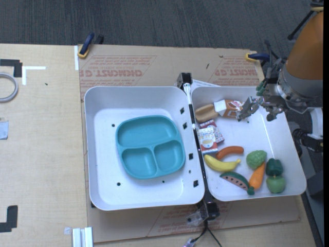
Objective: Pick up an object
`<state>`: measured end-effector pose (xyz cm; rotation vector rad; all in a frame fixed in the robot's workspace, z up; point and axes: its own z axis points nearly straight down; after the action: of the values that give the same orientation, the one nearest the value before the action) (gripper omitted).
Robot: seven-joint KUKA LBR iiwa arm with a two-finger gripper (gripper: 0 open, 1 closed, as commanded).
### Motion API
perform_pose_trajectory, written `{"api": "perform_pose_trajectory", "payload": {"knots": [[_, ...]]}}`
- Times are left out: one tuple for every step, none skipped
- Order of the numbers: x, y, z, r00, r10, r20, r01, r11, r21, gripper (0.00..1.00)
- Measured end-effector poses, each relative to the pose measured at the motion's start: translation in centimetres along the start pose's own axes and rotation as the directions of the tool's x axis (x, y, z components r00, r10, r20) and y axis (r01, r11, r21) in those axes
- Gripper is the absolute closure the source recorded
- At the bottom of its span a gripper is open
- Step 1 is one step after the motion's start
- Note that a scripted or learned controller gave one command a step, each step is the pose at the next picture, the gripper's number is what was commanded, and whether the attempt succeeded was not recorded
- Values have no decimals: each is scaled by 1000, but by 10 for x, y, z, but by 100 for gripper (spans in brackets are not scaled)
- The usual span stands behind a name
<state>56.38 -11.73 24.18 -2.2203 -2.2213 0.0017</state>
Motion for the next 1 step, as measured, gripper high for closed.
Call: {"api": "perform_pose_trajectory", "payload": {"knots": [[23,-67,150,1000,4,0,-4,1000,0,0]]}}
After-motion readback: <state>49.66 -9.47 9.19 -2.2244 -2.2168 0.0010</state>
